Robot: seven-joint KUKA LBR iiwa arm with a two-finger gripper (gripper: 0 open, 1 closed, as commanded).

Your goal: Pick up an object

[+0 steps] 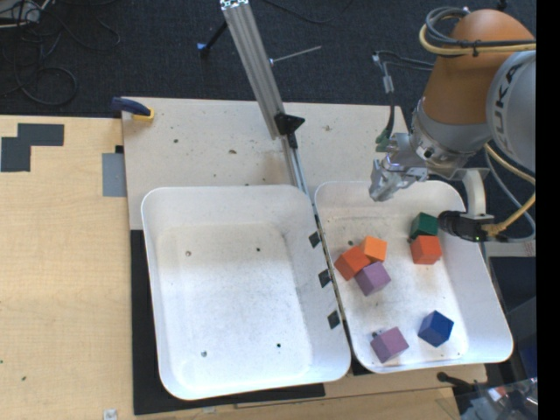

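The two-finger metal gripper [386, 185] hangs over the far rim of the right-hand shallow white bin [490, 309] — whether it is released or clenched I cannot tell. Inside that bin lie small blocks: green cube [424, 225], red-orange cube [426, 249], blue cube [436, 328], two purple ones.

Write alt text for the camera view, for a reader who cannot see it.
A grey and orange arm's gripper hangs above the far edge of the right bin, holding nothing visible. That bin holds seven blocks: two orange, one red-orange, one green, two purple, one blue. The left bin sits beside it.
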